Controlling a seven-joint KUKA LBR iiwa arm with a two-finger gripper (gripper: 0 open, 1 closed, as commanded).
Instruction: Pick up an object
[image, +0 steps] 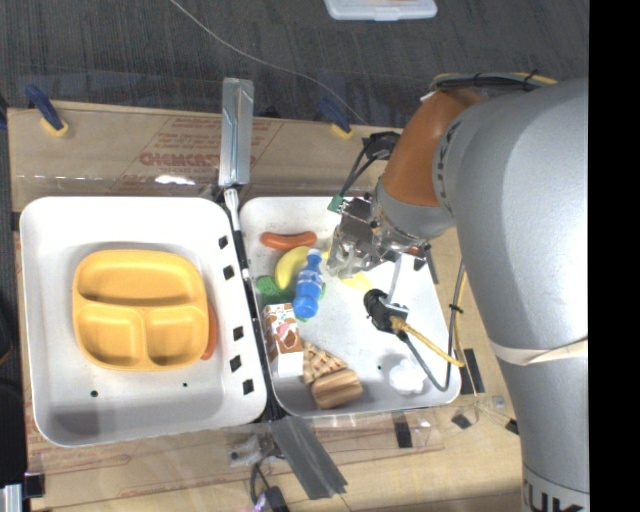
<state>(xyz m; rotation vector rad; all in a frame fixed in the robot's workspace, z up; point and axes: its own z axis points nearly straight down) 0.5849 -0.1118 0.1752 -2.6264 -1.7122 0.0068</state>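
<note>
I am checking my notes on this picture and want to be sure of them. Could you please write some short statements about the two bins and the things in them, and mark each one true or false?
1. The yellow divided tray lies in the left bin. True.
2. The blue bottle lies in the left bin. False: it lies in the right bin, beside the banana.
3. The sausage lies near the far end of the right bin. True.
4. The gripper hangs over the left bin. False: it is over the right bin, just right of the blue bottle.
5. The waffle lies near the front of the right bin. True.
</note>
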